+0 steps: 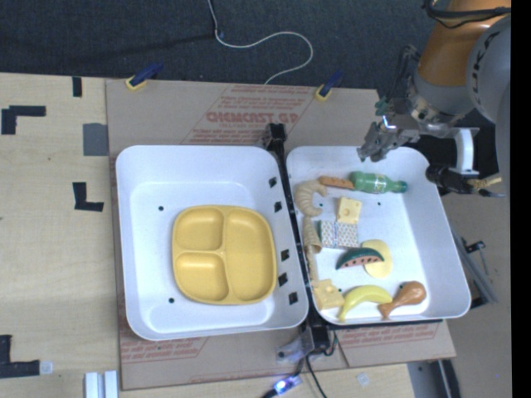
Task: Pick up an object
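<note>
A pale wooden desk (50,247) carried black tape marks (22,118) and a brown cardboard sheet (241,114) clipped down with blue-and-yellow clamps (144,75). Behind lay dark blue carpet (108,19), crossed by a thin white cable (265,40).

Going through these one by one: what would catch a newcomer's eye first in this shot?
Probably the large yellow three-compartment plastic plate, sitting alone in the left white bin. Next, the clutter of small toy foods in the right white bin: a green bottle, a yellow banana, a brown drumstick. The grey arm's claw hangs over that bin's far edge, near the bottle.
</note>
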Robot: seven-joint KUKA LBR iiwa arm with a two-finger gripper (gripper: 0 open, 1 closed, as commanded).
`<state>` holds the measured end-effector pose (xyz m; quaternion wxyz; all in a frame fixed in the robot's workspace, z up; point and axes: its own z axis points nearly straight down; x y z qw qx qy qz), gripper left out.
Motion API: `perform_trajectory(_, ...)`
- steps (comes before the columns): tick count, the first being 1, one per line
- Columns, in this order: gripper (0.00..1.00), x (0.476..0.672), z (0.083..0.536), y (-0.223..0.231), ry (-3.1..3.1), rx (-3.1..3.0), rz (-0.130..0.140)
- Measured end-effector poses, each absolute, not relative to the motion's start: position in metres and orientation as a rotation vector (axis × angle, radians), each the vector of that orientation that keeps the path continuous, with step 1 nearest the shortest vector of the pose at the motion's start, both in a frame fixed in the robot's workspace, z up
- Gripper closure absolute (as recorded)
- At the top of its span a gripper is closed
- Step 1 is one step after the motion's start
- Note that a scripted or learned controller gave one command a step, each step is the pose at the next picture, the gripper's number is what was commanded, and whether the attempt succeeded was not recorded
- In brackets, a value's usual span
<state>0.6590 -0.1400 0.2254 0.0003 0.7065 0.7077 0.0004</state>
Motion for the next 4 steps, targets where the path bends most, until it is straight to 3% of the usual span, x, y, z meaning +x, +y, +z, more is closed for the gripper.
perform_trajectory(2, 1.0, 0.626, 0.238, -0.037, 2.23, 2.217, -0.001)
perform_trajectory(4, 1.0, 0.609, 0.231, 0.081, 2.232, 2.215, -0.003)
